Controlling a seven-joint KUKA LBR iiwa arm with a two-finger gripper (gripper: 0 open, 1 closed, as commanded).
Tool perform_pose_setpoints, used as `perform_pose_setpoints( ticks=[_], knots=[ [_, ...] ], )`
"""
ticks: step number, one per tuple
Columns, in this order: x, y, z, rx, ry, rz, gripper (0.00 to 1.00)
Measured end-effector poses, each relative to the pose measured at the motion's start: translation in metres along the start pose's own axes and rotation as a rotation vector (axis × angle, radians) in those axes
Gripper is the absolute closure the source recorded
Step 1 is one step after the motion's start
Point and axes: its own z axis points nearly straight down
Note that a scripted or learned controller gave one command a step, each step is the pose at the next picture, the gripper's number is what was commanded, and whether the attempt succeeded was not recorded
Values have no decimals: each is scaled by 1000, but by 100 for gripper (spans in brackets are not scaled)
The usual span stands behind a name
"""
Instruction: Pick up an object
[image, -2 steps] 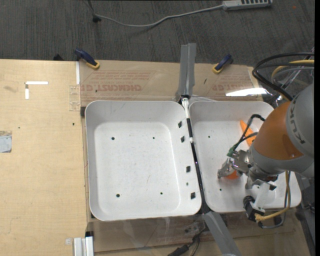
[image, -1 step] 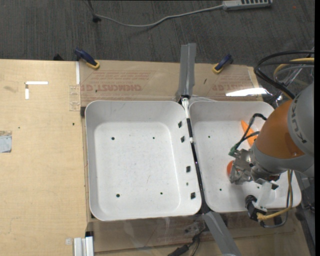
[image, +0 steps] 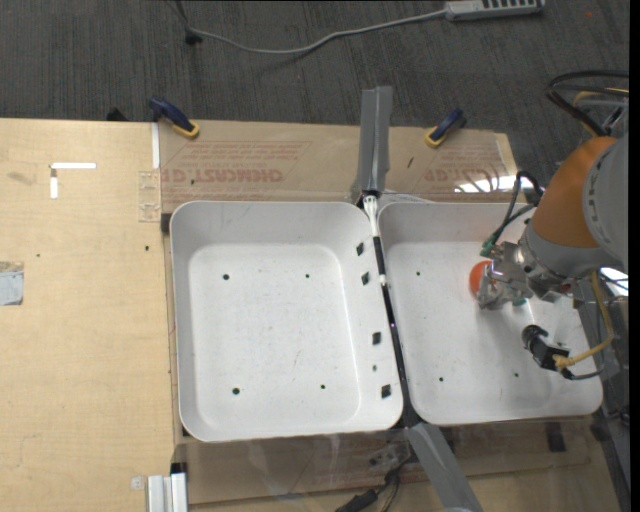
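Observation:
A small orange-red object (image: 478, 277) lies in the right bin (image: 450, 390), near its right side. My gripper (image: 495, 285) is down in that bin, right against the object, which shows at the gripper's left edge. The arm, grey with an orange band (image: 570, 195), reaches in from the right and hides part of the object.
The left bin (image: 200, 330) stands beside the right one, with a grey divider bar (image: 374, 140) running between them at the back. Cables and a black connector (image: 538, 345) hang below the wrist. Two blue-and-orange clamps (image: 172, 116) hold cardboard at the back.

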Motion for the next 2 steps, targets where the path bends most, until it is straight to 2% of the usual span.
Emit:
perform_pose_setpoints(
  ticks=[1,2],
  knots=[
    [83,63,0,0,0,602,100],
    [25,32,-234,1,-1,432,100]
  ],
)
